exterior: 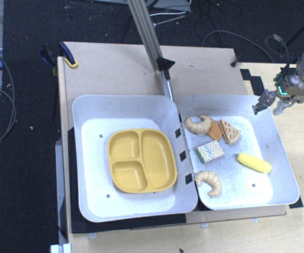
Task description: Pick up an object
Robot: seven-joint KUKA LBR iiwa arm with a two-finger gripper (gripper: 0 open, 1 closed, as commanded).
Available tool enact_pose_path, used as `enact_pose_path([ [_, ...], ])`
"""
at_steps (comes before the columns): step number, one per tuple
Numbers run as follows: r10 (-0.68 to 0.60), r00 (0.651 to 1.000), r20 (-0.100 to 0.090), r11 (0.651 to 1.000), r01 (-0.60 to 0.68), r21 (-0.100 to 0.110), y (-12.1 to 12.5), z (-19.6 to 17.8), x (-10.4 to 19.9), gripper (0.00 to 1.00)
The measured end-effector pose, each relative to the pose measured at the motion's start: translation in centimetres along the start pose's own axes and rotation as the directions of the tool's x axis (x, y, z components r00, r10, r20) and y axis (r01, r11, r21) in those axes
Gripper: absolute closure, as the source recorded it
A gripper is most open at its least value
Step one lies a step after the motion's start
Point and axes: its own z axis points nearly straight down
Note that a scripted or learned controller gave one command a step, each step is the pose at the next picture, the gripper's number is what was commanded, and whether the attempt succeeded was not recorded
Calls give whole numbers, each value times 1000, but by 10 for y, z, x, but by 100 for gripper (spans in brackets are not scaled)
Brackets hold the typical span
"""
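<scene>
The gripper (272,102) hovers above the right bin's (278,157) far right corner, jaws spread, holding nothing. Two croissants (209,181), a corn cob (254,163) and other toy foods lie in that bin.

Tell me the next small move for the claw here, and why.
Probably shift the claw inward over the right bin and down toward the yellow corn piece. The claw sits at the bin's far right corner with nothing between its fingers, and the corn piece lies apart from the croissants and other items, so it looks like the least crowded pick.
</scene>
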Motion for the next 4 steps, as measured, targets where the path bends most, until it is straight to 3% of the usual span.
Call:
enact_pose_path([
  [1,0,1000,1,1000,0,-2,1,-1,0,0],
  [3,-2,1000,-2,1000,2,4,0,105,5,0],
  [4,2,1000,-2,1000,-3,-7,0,163,3,0],
])
